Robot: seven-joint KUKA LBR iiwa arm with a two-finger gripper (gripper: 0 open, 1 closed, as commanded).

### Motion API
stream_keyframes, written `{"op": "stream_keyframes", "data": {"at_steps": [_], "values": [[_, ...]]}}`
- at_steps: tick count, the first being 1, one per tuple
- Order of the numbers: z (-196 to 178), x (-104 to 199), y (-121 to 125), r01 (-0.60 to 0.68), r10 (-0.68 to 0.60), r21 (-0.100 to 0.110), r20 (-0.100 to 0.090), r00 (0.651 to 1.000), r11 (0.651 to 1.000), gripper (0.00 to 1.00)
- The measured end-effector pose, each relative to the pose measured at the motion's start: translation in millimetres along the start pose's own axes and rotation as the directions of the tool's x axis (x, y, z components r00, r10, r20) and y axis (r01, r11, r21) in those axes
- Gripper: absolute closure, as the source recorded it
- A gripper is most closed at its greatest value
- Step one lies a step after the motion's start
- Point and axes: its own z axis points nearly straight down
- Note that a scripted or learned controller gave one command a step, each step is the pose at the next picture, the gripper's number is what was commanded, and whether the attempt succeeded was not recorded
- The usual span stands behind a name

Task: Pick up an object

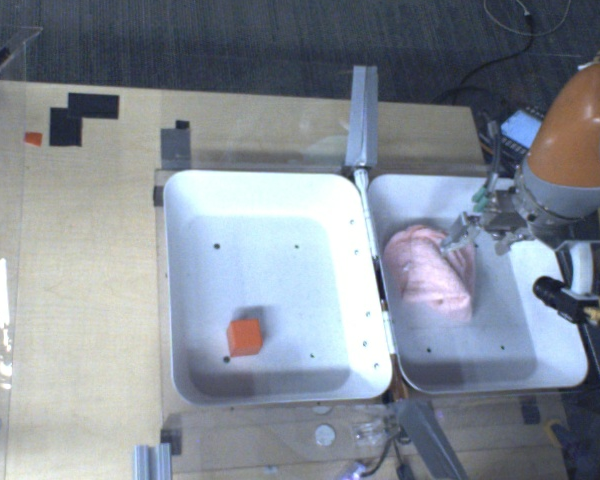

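The gripper (472,230) sits right of centre at the pink object (427,267), which lies in the right bin (550,363); whether it grips, I cannot tell; lifting remains

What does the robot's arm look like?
The arm has a big, round orange band with a grey part beside it, smooth and shiny. At its tip sits a small gripper of silvery-grey metal, with thin bits and tiny dark parts. Black cables trail near the arm.
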Motion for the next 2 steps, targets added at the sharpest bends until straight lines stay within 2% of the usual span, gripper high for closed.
{"op": "stream_keyframes", "data": {"at_steps": [1, 2], "values": [[35, 21, -22, -0.005, 0.005, -0.002, 0.000, 1.000, 1.000, 0.00], [103, -14, 30, 0.164, -0.164, -0.018, 0.006, 0.986, 0.986, 0.00]]}}
